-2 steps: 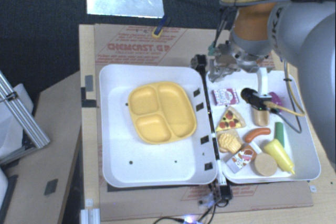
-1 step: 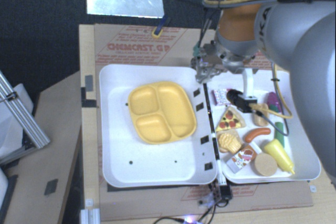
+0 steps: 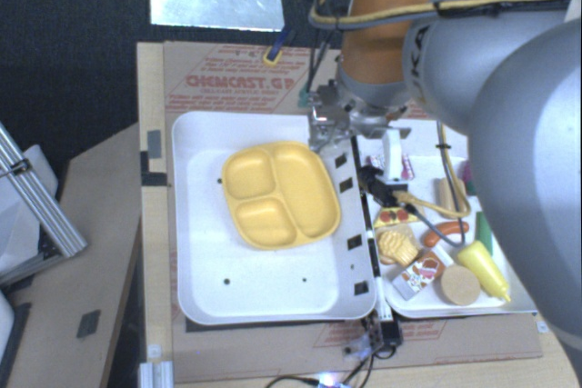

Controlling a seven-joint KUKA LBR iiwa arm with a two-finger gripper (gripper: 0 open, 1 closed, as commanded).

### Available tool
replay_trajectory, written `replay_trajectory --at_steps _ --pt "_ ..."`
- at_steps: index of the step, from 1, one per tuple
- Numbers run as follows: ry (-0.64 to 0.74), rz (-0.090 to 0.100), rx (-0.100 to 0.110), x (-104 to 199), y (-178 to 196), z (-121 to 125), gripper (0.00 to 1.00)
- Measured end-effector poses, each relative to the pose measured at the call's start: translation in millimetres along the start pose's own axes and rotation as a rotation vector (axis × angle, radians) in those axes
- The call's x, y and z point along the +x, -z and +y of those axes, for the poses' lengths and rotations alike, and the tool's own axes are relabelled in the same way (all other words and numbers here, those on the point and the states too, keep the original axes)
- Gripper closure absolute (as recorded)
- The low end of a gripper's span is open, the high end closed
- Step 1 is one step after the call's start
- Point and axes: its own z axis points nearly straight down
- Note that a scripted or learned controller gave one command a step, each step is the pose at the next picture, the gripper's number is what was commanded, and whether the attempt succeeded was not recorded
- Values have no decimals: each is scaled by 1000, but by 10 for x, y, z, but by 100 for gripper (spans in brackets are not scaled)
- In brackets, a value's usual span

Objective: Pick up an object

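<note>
Two white bins side by side on worktop (image 3: pixel 109 195). Left bin (image 3: pixel 195 223): one yellow divided tray (image 3: pixel 277 194), open floor on all sides, widest toward near rim. Right bin (image 3: pixel 473 309): crowded heap of small items, among them one yellow bottle (image 3: pixel 485 271), one round tan disc (image 3: pixel 459 286), one sausage (image 3: pixel 446 232). End effector (image 3: pixel 326 134) over far end of shared rim, just beside tray's far corner. Cannot tell whether apart or together.

yellow tray (image 3: pixel 277 194): glossy plastic | left bin (image 3: pixel 195 223): smooth white plastic
</note>
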Motion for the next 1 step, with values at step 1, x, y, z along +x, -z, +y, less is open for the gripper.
replay_trajectory --at_steps 1 --pt "-2 0 -2 15 83 78 100"
